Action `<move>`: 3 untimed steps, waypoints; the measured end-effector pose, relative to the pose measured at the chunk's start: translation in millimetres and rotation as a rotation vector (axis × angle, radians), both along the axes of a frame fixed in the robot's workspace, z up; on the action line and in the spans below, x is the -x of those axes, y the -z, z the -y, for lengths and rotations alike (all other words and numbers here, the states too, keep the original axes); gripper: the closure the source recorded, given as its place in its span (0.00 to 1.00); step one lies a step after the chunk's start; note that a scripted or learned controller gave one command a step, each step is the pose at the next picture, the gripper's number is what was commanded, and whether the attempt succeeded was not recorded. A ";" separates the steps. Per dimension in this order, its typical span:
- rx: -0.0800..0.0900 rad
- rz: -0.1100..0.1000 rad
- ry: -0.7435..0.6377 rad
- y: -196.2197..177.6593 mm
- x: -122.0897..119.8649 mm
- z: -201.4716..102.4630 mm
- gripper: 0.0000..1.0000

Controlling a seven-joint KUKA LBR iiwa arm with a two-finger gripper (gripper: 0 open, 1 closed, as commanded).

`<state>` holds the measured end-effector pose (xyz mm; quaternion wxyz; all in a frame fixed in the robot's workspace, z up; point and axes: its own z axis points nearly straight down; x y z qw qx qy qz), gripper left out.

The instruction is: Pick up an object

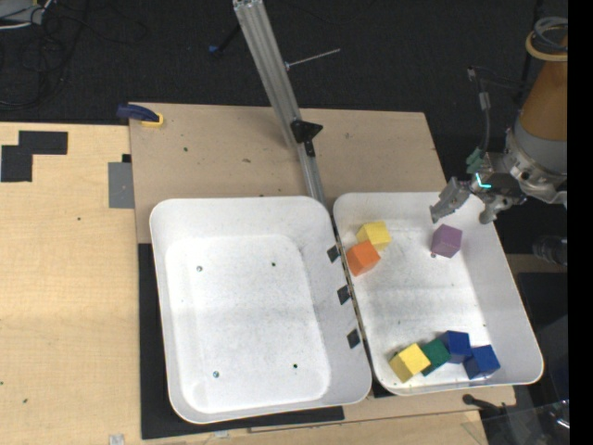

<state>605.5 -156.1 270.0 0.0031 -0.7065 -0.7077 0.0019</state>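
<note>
purple block under a spread claw, right bin

purple block [447, 240] is the piece nearest the claw, so the account hangs on it, but the nearest things to the camera come first. at the front of the right bin [519, 318] a cluster of blocks sits close together: a yellow block [409, 362] at the left end, a green block [435, 353] touching it, then a blue block [457, 344] and a second blue block [481, 362] just beside the bin's front right corner. the left bin [243, 311] lies alongside, its rim meeting the right bin's rim along a line of small black clips [342, 294].

farther back in the right bin, near its left wall, an orange block [362, 258] rests against a smaller yellow cube [375, 235] just behind it. the purple block stands apart from both, toward the bin's back right area, flat on the white floor and touching nothing.

just above and behind the purple block hangs the claw [469, 202], its two fingers spread wide, one to the left and one to the right, with nothing between them. the block sits below the left finger rather than inside the gap. the arm [545, 100] rises behind the claw on the right, grey at the wrist with its orange band above.

beyond the bins the tabletop [232, 151] runs back as bare wood, and a slanted aluminium rail [273, 72] leans up from the bins' shared back corner. a small blue and yellow clamp [141, 114] sits at the tabletop's far left corner.
</note>
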 end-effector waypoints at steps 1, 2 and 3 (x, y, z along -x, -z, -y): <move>0.001 0.004 -0.001 -2.5 -0.7 0.1 0.00; -0.001 -0.002 0.001 58.8 3.7 -8.5 0.00; 0.000 -0.001 0.003 105.7 -2.0 -7.7 0.00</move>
